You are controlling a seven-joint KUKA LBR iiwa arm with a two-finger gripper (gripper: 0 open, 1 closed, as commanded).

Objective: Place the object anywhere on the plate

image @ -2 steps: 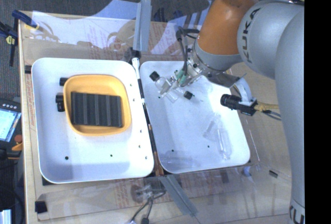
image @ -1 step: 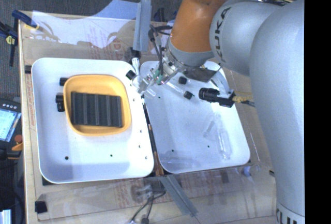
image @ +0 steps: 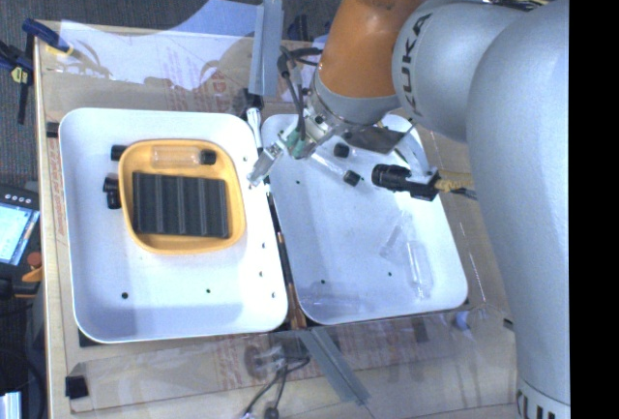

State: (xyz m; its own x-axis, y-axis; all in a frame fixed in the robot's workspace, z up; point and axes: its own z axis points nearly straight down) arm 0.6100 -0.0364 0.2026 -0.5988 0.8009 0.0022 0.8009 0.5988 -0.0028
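A yellow plate [image: 180, 240] with a dark ridged centre lies in the left bin [image: 145, 306], towards its back. A pale, glassy patch [image: 182, 156] sits on the plate's far rim; I cannot tell whether it is an object or a reflection. A clear plastic object [image: 412, 254] lies in the right bin [image: 348, 296], near its right side. My gripper [image: 263, 164] hangs low over the divide between the two bins, near their back edge and just right of the plate's top right corner. The wrist hides what is under it.
The grey arm with its orange band [image: 363, 40] covers the back of the right bin. A black cable plug [image: 395, 178] juts out from the wrist. Two small black pieces [image: 112, 190] lie left of the plate. A metal bracket [image: 263, 44] stands behind the bins.
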